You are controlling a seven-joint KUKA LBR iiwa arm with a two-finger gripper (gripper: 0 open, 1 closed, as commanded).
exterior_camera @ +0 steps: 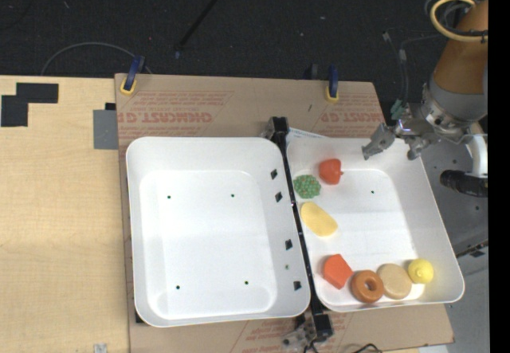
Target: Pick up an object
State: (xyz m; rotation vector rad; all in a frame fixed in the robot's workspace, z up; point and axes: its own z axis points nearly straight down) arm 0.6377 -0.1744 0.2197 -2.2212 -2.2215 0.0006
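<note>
Several toy foods lie in the right bin [414, 208]. A red piece [330, 171] and a green bumpy piece [307, 186] sit near its back left, with a pale yellow piece [319, 220] just in front of them. Along the front edge lie an orange-red block [337, 271], a brown ring doughnut [367, 286], a beige round piece [394, 280] and a small yellow piece [421, 271]. My gripper [394, 149] hangs over the bin's back right rim, open, with nothing between its fingers. It is well to the right of the red piece.
The left bin [207, 232] stands beside the right one, with a black divider strip [288, 216] between them. Both rest on a cardboard sheet [231, 104] clamped at the back. The arm's grey and orange wrist [460, 64] rises at the far right.
</note>
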